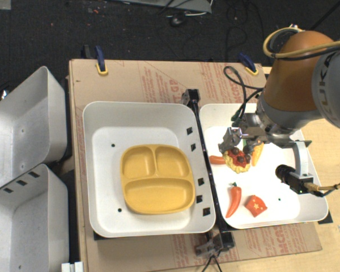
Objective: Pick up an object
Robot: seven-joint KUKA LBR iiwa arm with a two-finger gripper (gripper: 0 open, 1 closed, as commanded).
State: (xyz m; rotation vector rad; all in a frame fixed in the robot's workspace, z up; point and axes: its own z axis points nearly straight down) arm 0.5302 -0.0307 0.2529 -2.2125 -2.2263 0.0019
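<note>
Cardboard-topped bench (pixel 141 75) before you carries two white bins side by side.

Your left bin (pixel 96 123) holds a yellow divided plate (pixel 157 179). Your right bin (pixel 311 208) holds a red pepper (pixel 233 199), a red strawberry-like piece (pixel 256 205), an orange strip (pixel 217 160) and a yellow-red cluster (pixel 238 159). Your gripper (pixel 236 143) sits over that cluster, partly hiding it; you cannot tell how its fingers stand. Red print on the cardboard is too faint to read.
</note>
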